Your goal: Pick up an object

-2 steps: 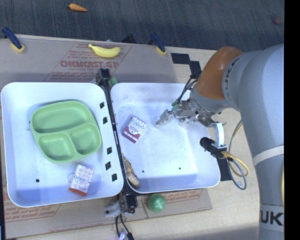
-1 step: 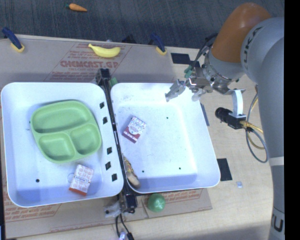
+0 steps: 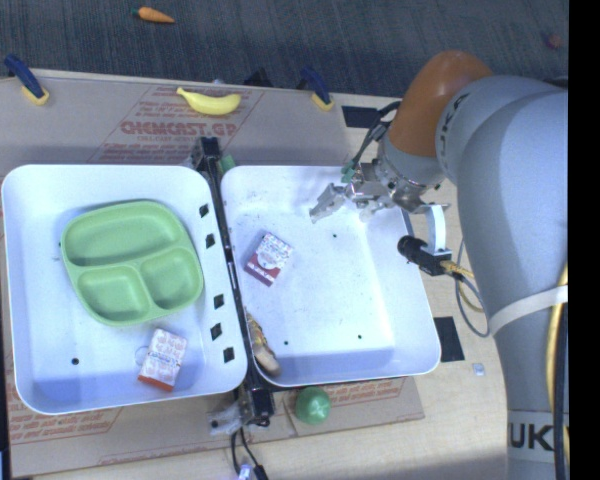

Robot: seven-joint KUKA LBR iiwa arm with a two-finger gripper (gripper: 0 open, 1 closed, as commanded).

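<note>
Nearest to me, at the front edge of the bench: one green ball (image 3: 313, 405), lying on the cardboard just outside the right bin (image 3: 400, 343). Beside it, at the front end of the seam between the bins, I log a small tan object (image 3: 261, 352) that I cannot identify.

Left bin (image 3: 25, 268), front: one small red-and-white packet (image 3: 162, 359), flat on the floor. Behind it, one green divided plate (image 3: 132, 259) with three compartments, nothing in them.

Right bin, middle-left: one red-and-white packet (image 3: 268, 258), lying flat and apart from the walls. This is the nearest candidate for picking up, and nothing touches it.

Right bin, rear: the gripper (image 3: 325, 205) hangs over the floor of the bin, up and to the right of that packet and clear of it. I see nothing between its fingers, but whether they are spread or pressed together I cannot tell at this angle. The grey arm (image 3: 510, 188) with its orange band (image 3: 430, 93) enters from the right.

Beyond the bins: one yellow banana (image 3: 209, 99) on the cardboard, blue clamps (image 3: 27, 78) at the bench corners, and one orange carrot-like item (image 3: 156, 14) on the dark floor.
</note>
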